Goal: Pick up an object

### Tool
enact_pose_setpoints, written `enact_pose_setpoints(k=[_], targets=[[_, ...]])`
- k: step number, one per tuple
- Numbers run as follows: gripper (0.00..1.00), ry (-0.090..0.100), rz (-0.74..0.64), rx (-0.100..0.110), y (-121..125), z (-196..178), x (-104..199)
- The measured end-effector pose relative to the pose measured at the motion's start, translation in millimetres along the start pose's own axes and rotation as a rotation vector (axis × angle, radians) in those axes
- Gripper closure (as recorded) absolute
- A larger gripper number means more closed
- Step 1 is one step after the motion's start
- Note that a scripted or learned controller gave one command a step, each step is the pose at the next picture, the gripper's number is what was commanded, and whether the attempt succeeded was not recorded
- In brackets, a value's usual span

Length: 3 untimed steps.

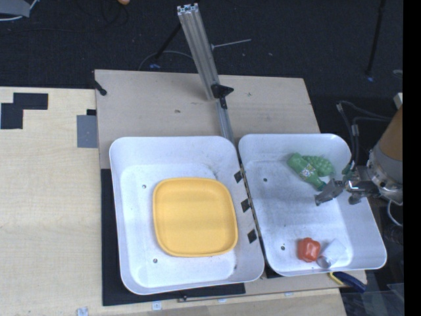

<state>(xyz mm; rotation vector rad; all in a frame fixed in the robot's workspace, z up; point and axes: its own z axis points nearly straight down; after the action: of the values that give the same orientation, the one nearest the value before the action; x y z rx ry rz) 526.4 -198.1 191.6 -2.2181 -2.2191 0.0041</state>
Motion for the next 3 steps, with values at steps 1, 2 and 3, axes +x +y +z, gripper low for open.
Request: enact_pose_setpoints(k=[1, 2, 3], targets=[[0.00, 0.000, 0.000, 0.000, 1.3, 43.0, -2.2], [1.00, -0.001, 0.002, -0.004, 1.7, 31.0, -3.8], [1.00, -0.002, 0.000, -0.008, 8.4, -14.1, 0.5]])
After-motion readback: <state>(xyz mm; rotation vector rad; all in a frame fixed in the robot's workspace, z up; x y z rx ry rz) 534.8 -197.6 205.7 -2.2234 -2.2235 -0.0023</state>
